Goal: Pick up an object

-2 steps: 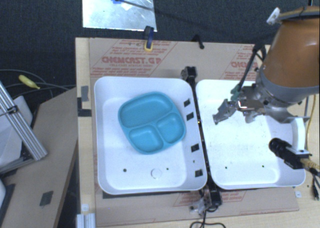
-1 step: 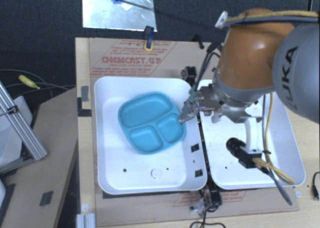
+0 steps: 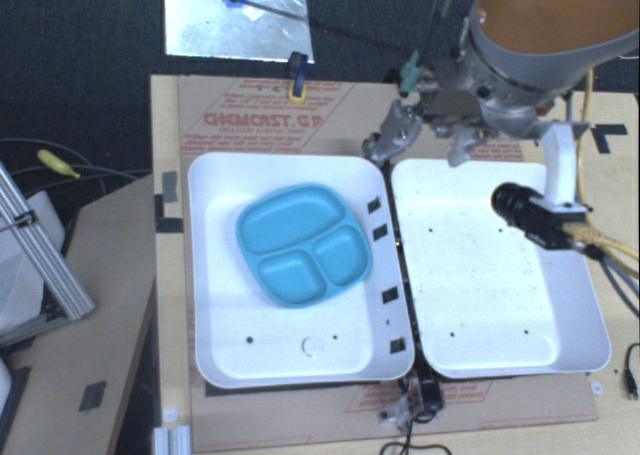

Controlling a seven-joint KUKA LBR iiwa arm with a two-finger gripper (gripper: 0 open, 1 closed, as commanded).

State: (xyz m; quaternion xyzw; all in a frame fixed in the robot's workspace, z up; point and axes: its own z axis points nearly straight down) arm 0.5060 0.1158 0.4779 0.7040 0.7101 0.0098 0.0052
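Whether the hand point(image 3: 425, 143) at the upper middle of the frame is released or clenched cannot be told. To grasp the blue plate point(image 3: 304, 243) in the left bin point(image 3: 215, 343), its raised rim should be approached.

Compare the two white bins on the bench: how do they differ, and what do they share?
The left bin holds a blue divided plate; the right bin has no such plate. The arm's gripper hangs over the right bin's far left corner, off the left bin. The right bin's floor looks speckled, the left bin's cleaner. Both are white, shallow and alike in size.
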